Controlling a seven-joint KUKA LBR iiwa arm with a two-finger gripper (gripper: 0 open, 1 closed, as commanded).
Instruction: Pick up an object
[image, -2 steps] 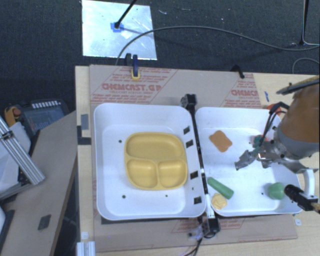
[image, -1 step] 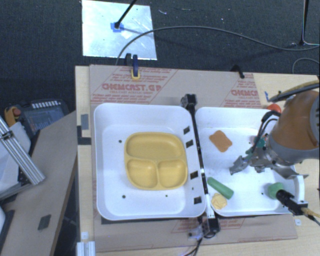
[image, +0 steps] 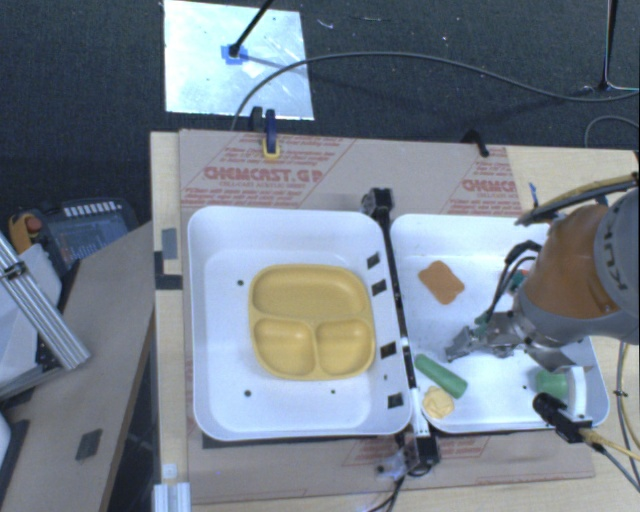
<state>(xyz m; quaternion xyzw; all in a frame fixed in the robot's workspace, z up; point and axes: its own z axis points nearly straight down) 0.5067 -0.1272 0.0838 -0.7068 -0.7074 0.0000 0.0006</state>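
The arm (image: 580, 270) reaches in over the right bin (image: 470, 232), and its jaws (image: 468, 343) hang low near the bin's middle, pointing toward the divider between the two bins. At this slant I cannot tell whether the jaws are wide or narrow; nothing shows between them.

The candidates for picking all lie in the right bin. A green cylinder (image: 441, 376) rests tilted on the bin floor just below and left of the jaws. A small yellow piece (image: 437, 403) sits just beside it, nearer the front wall. An orange flat piece (image: 441, 281) lies apart toward the back, and another green object (image: 552, 381) sits under the wrist by the right wall. The left bin (image: 215, 300) holds a yellow divided plate (image: 305, 320).

The green cylinder looks like the nearest target. To take it well, the jaws should probably centre over its middle and turn so the fingers close across its short width, not along its length. They should come down straight, keeping clear of the yellow piece and the divider so neither is nudged. Being round, it may roll under an off-centre squeeze.
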